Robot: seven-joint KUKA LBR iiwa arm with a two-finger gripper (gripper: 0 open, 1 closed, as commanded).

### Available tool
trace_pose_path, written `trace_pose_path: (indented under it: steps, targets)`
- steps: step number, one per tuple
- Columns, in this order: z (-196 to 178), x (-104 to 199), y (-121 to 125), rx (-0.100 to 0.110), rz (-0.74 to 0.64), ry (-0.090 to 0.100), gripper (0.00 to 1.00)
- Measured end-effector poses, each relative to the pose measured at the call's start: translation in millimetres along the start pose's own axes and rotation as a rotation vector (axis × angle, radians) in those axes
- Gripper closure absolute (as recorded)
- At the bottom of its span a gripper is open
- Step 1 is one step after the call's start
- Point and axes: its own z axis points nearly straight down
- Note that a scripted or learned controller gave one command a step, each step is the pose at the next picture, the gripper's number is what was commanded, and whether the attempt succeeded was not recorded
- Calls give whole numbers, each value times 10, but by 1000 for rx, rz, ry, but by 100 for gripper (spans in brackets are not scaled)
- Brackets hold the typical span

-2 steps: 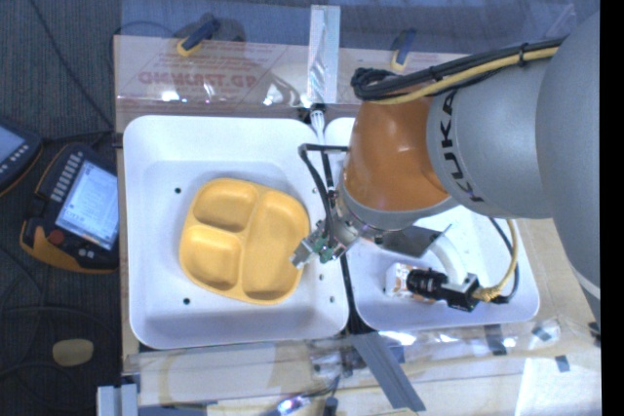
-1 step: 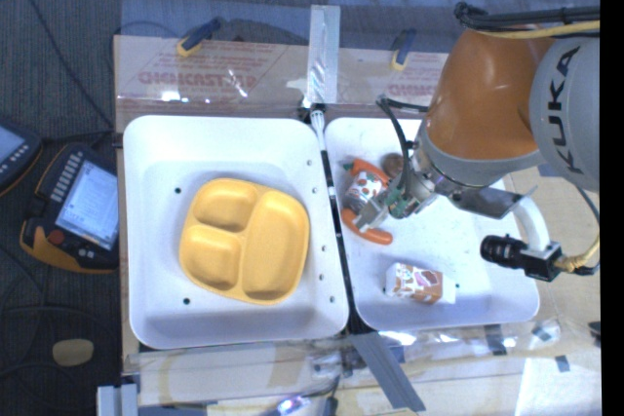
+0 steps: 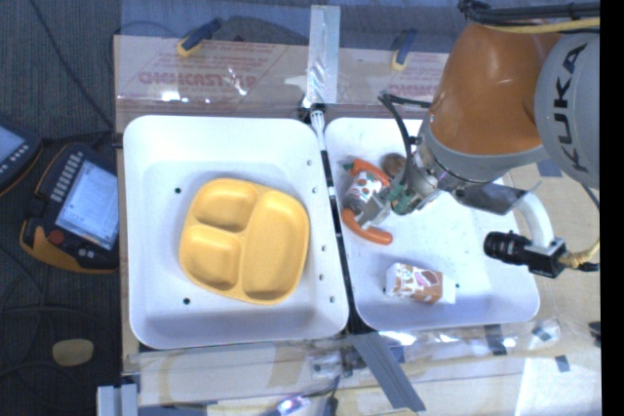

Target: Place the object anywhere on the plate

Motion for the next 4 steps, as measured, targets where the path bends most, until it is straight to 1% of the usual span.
trace_pose_path:
  steps: [1, 2, 3, 4]
  targets:
    - [607, 106, 1142, 1, -101, 4, 100]
    - [1077, 535, 1736, 0, -343, 2, 100]
    - [764, 948, 1326, -1, -549, 2, 100]
    - [1181, 1307, 1050, -2, -800, 4, 100]
